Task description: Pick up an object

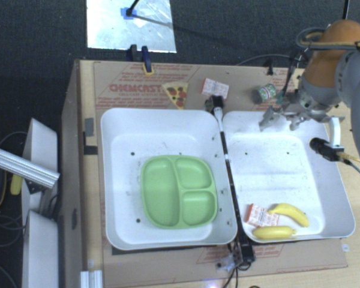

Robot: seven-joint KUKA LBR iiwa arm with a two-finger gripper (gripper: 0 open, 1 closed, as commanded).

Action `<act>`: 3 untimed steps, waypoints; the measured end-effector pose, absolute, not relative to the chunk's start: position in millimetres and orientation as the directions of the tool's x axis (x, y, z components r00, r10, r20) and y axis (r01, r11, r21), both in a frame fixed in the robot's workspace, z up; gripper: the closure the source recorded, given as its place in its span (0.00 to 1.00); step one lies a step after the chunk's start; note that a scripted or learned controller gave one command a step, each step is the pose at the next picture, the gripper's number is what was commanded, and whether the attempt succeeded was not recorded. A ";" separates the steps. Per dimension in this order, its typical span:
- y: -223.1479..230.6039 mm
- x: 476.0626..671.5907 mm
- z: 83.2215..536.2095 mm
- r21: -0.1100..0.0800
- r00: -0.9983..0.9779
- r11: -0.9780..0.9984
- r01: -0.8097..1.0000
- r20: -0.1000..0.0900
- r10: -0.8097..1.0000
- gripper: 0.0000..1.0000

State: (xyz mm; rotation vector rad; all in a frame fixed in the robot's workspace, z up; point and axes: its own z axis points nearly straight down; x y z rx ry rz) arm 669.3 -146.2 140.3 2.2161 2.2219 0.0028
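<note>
Cardboard-topped worktop (132,83), two white bins side by side on it, left bin (120,131), right bin (342,212), pizza slice toy (177,93) beside a small packet (215,88), green can (266,92) behind the right bin

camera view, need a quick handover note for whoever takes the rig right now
Gripper: above the far edge of the right bin, nothing visibly between its fingers.
Things: two bananas and a small packet at the right bin's near end; green divided plate in the left bin.
Done: nothing picked yet.
Left: go down on an object, grasp, lift.
</note>
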 end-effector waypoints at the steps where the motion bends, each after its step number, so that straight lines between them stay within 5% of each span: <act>1: -152.0 668.0 134.2 0.003 -0.001 0.001 1.000 -0.001 1.000 0.00; 2: -151.9 669.2 145.9 0.007 -0.005 0.005 1.000 -0.003 1.000 1.00; 3: -151.9 669.1 145.8 0.007 -0.006 0.006 1.000 -0.003 1.000 0.00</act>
